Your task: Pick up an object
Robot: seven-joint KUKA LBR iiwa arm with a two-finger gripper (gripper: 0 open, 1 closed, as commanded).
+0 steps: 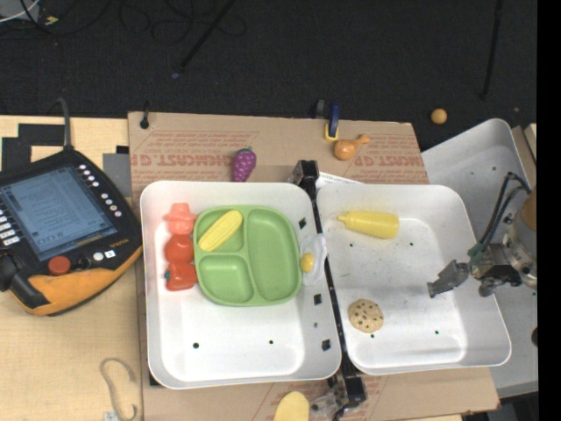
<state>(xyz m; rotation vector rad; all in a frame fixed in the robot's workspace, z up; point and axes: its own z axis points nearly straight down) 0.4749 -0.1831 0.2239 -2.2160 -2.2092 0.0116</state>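
Hovering over the right bin (491, 340), the tool (465, 279) holds nothing; finger state unclear.

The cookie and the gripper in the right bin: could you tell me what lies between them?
In the camera view, bare white bin floor lies between the cookie and the gripper; the yellow mustard bottle sits farther back.

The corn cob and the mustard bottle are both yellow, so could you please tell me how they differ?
The corn cob lies tilted in a compartment of the green plate in the left bin; the mustard bottle lies nearly level on the bare floor of the right bin. The corn cob looks ridged and shorter, the mustard bottle smooth with a nozzle. Both are yellow toys lying down.
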